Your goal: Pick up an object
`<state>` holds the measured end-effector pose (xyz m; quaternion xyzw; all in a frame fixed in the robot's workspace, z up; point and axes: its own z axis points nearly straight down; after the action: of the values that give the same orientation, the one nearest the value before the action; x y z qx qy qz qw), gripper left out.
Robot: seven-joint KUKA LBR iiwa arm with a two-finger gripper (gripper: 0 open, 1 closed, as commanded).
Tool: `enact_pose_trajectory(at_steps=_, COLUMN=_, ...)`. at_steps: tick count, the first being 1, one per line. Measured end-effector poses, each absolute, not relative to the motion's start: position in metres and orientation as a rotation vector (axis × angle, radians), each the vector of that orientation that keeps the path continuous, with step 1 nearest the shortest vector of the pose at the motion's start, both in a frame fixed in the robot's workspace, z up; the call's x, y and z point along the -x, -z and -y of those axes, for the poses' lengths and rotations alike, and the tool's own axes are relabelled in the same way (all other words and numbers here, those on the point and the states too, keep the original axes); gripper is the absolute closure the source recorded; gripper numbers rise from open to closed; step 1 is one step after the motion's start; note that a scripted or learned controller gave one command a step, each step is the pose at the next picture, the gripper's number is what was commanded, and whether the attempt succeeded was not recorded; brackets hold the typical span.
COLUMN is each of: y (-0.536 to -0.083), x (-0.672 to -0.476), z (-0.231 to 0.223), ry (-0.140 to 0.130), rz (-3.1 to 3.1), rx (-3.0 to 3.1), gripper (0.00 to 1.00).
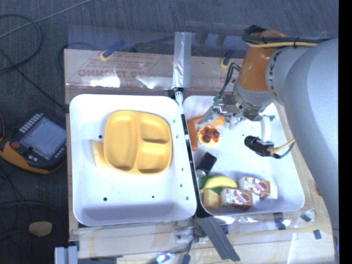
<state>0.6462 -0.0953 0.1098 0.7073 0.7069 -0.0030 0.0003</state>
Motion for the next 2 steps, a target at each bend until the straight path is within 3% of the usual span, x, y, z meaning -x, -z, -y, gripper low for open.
enact_pose_trajectory(at_steps=1, y=-0.149, x=-0.624, z=0.099, ry=0.003, rz=-2.536, rx=-1.853, gripper=0.0)
enact_pose_trajectory(at_steps=2, y=-0.096, x=-0.672, z=0.105, ry=-0.007, rz=-2.526, rx=-1.845, gripper=0.0)
